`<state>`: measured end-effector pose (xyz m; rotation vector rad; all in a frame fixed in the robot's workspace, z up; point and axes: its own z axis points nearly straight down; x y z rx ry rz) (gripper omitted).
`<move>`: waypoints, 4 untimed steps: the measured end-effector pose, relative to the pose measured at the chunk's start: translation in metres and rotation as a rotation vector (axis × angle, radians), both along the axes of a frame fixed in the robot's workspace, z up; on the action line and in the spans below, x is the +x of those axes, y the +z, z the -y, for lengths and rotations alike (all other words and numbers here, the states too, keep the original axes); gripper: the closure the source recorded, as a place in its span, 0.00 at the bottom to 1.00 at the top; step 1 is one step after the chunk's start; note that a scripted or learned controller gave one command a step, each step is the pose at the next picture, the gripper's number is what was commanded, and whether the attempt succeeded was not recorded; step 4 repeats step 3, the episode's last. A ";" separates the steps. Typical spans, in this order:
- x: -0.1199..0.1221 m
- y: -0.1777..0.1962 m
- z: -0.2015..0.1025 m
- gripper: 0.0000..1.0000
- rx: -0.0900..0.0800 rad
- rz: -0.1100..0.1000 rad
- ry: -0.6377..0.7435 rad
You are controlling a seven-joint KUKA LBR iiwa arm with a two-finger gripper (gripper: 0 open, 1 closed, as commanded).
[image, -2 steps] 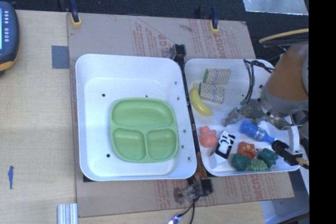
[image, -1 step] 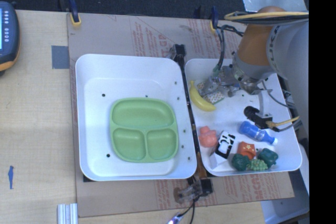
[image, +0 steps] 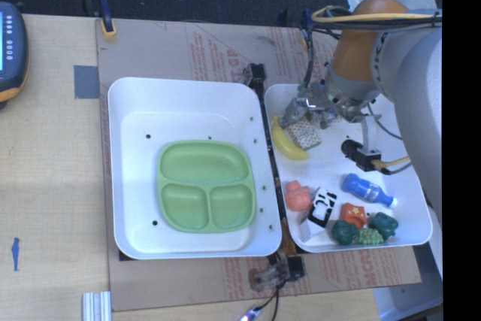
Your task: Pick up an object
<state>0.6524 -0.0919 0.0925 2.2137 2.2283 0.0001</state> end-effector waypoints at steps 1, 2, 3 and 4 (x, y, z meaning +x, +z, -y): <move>-0.001 0.011 0.001 1.00 0.000 -0.004 0.001; -0.043 0.102 -0.086 1.00 0.002 -0.005 0.001; -0.074 0.099 -0.128 1.00 0.000 -0.008 0.002; -0.074 0.099 -0.128 1.00 0.000 -0.008 0.002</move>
